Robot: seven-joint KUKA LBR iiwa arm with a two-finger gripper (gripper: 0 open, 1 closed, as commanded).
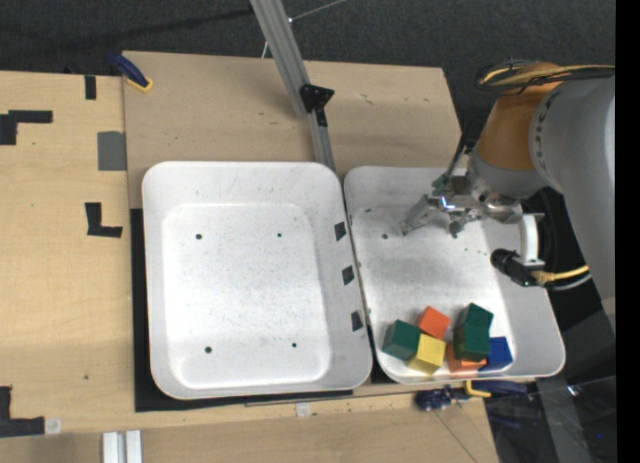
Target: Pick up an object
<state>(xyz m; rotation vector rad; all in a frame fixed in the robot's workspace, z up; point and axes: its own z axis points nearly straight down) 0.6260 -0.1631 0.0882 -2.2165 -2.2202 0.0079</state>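
Note:
Several coloured blocks lie clustered in the near corner of the right bin (420, 276): a green block (403, 339), an orange block (434, 322), a yellow block (430, 352), a dark green block (476, 329) and a blue block (498, 352). My gripper (432, 225) hangs over the far part of the same bin, well behind the blocks. Its fingers are spread open with nothing between them.
The left bin (150, 191) sits beside the right one, their rims meeting in the middle. A slanted metal pole (283, 36) comes down to the bench behind the bins. A cable (520, 266) hangs off the wrist at the right bin's edge.

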